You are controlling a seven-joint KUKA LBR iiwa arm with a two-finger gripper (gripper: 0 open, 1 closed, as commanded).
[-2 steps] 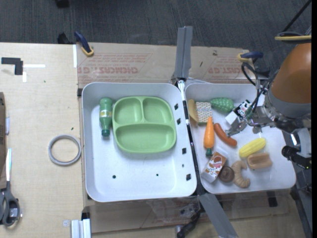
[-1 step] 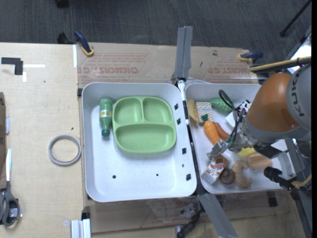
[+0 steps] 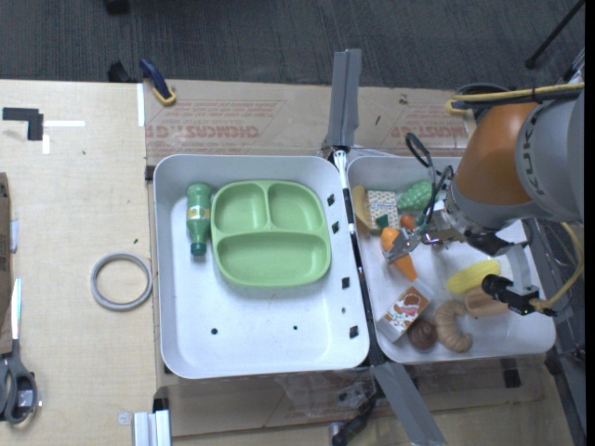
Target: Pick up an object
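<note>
- An orange carrot [image 3: 400,260] lies in the right bin [image 3: 521,342], touching the end effector [image 3: 406,240] at its 6 o'clock.
- Whether the end effector grips it cannot be told.
- The grey arm [image 3: 548,170] reaches in from 3 o'clock, its wrist lowered over the bin.

the bench [image 3: 74,212] carries two white bins [image 3: 260,342], a tape ring [image 3: 121,281] and scissors [image 3: 17,384].

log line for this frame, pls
arm: over right bin | end effector: down at orange carrot | grasp: unclear | left bin: green divided plate, green bottle
</note>
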